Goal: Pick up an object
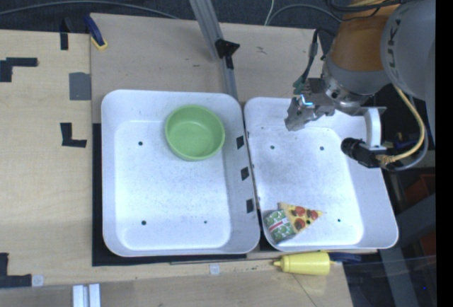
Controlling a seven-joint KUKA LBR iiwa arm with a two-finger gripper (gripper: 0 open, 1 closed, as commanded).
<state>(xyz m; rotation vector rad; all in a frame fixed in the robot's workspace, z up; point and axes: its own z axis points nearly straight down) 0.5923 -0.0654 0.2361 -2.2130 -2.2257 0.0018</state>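
Observation:
A green bowl (195, 132) sits upright in the left bin (120, 178), near its far right corner. In the right bin (368, 221), close to the front left corner, lie a pizza-slice toy (303, 215) and a small green-patterned packet (278, 226), touching each other. My gripper (297, 118) hangs over the far left part of the right bin, well away from those two things. Nothing shows between its fingers.
A yellow squeeze bottle (306, 264) lies on the bench just past the right bin's front rim. A grey slanted pole (205, 12) crosses the back of the bench toward the gap between bins. Cables trail behind the arm.

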